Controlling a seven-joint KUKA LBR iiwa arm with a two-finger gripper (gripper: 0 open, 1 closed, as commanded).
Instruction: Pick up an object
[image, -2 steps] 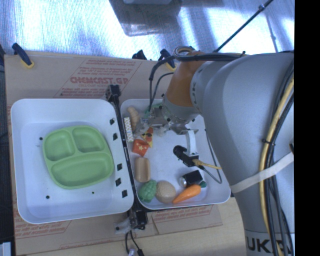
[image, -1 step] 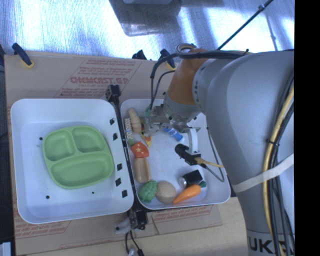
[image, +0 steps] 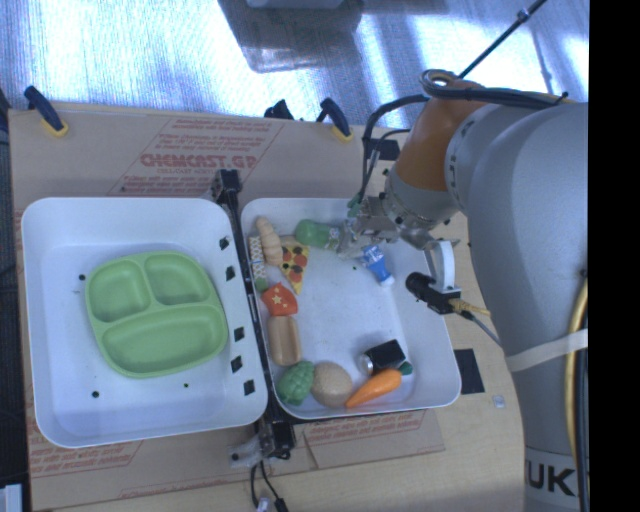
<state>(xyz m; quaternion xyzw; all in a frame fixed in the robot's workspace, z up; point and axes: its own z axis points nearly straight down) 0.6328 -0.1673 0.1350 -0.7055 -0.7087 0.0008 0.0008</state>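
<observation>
Right bin, gripper low inside

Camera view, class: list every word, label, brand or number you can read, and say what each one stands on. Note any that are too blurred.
"CHEMCAST GP": red print on the brown cardboard sheet behind the left bin; the smaller red lines around it are too blurred to read.
"UK": white letters, cut off by the edge, on the arm's grey base.
Red print on the cardboard's front edge: too small to read.
</observation>
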